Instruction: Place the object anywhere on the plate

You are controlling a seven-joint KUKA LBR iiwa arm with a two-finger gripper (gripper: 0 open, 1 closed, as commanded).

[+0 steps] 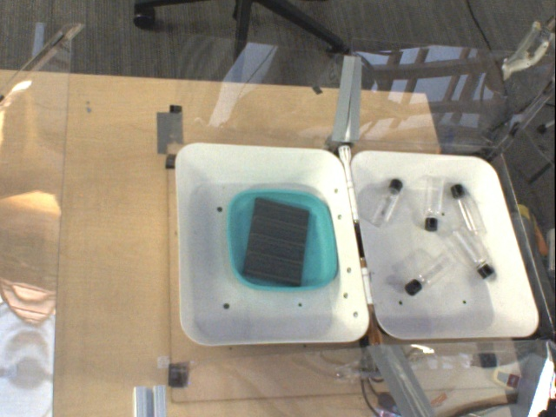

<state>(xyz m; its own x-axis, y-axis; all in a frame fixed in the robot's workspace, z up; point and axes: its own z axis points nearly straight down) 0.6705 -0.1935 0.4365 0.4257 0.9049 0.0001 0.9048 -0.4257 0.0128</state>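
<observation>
A teal plate (323,250) sits in the middle of the left white bin (204,259). A dark grey ribbed rectangular block (276,241) lies flat on the plate, slightly tilted, well inside its rim. Several clear vials with black caps lie scattered in the right white bin (512,311): one at the upper left (387,201), one near the front (426,276), one at the right (473,256).
A metal bracket (347,102) stands behind the seam between the two bins. The wooden bench (95,233) stretches to the left. An office chair base (252,7) stands on the carpet at the back. Cables and metal framing lie along the front right.
</observation>
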